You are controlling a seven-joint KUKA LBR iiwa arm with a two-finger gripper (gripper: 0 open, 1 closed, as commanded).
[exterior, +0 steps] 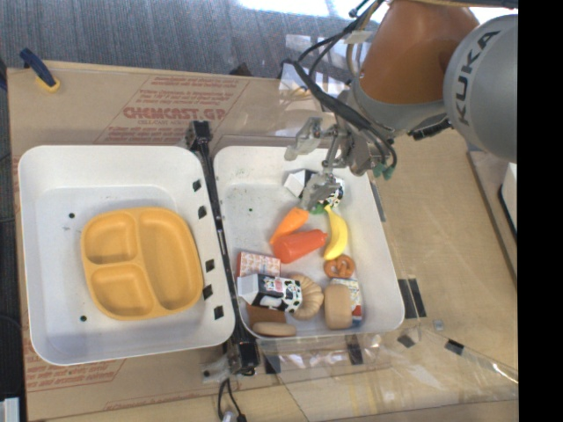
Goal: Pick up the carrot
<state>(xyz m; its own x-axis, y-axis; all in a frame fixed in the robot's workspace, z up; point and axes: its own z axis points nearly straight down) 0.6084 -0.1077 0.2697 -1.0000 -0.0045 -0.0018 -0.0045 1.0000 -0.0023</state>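
Right bin (387, 262): the carrot (289, 224) lies just below-left of the hand (324, 185), beside a banana (335, 233); whether the hand is apart or together cannot be told. Arm marked "KUKA"; the cardboard on the counter reads "CHEMCAST GP". Left bin (35, 262) holds a yellow divided tray (139, 262).

Single fixed cam above the bench (457, 262), angled down, mid-range. Both white bins fully in frame: left bin (35, 236) at centre-left, right bin (383, 253) centre-right. Arm (457, 60) enters upper right; tilt angle probably moderate.
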